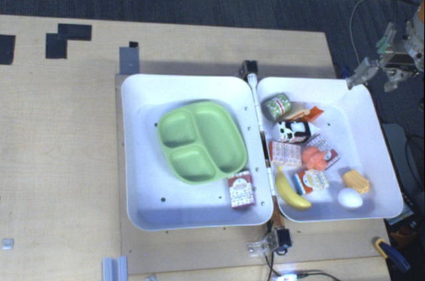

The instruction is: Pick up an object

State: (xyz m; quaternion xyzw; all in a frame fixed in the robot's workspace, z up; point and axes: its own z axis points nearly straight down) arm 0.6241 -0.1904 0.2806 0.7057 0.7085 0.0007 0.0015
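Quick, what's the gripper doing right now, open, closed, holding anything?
Gripper: above the right bin's far corner; open or shut cannot be told.

Two bins side by side on bench (60, 160). Left bin (143, 206): divided tray (201, 141) in middle; small carton (241, 191) just beside tray's near right corner, close to wall between bins.

Right bin (372, 133): can (277, 105) at far left; cow-print item (293, 131) just in front of it; flat packet (285, 153) nearer still, by left wall. Banana (291, 189) at near left, touching small packet (312, 181) on its right. Egg (350, 198) at near right; block (356, 181), perhaps sponge, just behind egg. Gripper (382, 68) beyond right bin's far right corner.
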